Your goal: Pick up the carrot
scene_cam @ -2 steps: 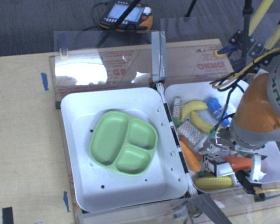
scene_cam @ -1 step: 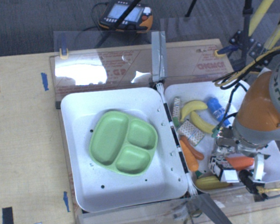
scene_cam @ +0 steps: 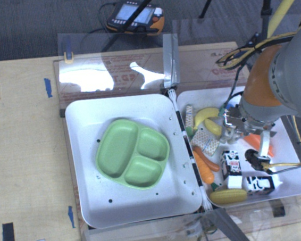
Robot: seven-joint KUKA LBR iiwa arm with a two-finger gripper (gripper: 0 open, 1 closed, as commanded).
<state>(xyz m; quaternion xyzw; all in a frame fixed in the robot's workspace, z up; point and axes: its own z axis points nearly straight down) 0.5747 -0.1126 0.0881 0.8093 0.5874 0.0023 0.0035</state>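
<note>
**Two bins, arm over the right one**

Gripper [scene_cam: 236,131] sits low in the right bin [scene_cam: 298,182], wrist and orange band [scene_cam: 258,87] covering it from above. Jaw state: cannot tell, the fingers are hidden under the wrist housing.

Carrot [scene_cam: 203,165] lies left of and below the jaws in frame, near the bin's left wall, apart from the gripper. Patterned packet [scene_cam: 204,140] is just left of the jaws, yellow banana [scene_cam: 208,117] up-left of them. Black-and-white boxes [scene_cam: 231,163] sit just below the jaws; corn cob [scene_cam: 227,195] is further down at the bin's front edge. Left bin [scene_cam: 86,167] holds a green divided plate [scene_cam: 132,153], well left of the jaws.
</note>
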